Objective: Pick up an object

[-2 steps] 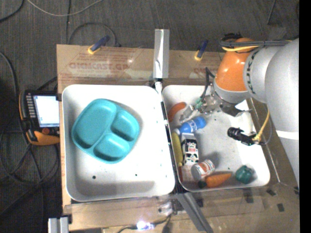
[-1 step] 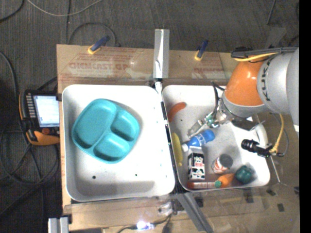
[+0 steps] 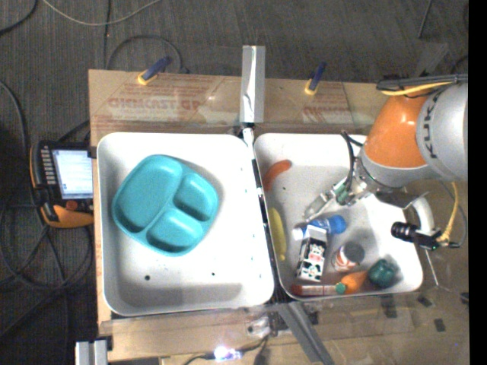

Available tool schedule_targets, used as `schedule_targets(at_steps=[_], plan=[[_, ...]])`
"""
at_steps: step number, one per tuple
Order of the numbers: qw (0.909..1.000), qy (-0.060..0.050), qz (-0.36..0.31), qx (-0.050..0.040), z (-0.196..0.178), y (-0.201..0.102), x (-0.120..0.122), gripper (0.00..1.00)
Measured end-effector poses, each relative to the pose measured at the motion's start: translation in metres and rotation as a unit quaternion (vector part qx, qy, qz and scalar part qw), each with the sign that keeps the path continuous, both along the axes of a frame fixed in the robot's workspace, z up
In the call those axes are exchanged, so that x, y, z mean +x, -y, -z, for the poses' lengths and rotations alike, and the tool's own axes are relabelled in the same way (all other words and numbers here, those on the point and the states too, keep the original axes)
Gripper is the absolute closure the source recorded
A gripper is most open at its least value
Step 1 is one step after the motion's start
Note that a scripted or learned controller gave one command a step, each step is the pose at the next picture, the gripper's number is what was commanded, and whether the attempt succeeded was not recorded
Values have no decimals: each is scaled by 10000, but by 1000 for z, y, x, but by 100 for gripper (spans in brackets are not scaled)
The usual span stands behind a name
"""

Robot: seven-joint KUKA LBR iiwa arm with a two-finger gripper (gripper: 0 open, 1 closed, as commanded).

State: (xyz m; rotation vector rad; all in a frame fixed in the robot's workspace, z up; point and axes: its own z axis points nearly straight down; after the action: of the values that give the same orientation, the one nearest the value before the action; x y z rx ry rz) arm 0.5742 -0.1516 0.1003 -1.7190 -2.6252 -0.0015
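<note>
The arm [image 3: 415,139] reaches in over the right bin [image 3: 304,154], its orange band high and the wrist angled down toward the bin's middle. The gripper [image 3: 323,202] hangs low there; whether it is wide or narrow cannot be told, and nothing shows between its tips. Just below it lie a blue object [image 3: 333,223] and a patterned box [image 3: 312,255]. Farther below sit a carrot-like piece [image 3: 351,282] and a green object [image 3: 383,272]. A yellow banana [image 3: 277,233] lies to its left, and the teal divided plate [image 3: 167,202] rests well apart in the left bin [image 3: 122,280].
</note>
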Motion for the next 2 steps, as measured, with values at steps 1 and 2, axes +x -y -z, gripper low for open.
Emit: schedule_targets(at_steps=[1, 2], plan=[[9984, 100, 555, -21, 10, 44, -42, 0], [9985, 139, 525, 8, 8, 65, -78, 0]])
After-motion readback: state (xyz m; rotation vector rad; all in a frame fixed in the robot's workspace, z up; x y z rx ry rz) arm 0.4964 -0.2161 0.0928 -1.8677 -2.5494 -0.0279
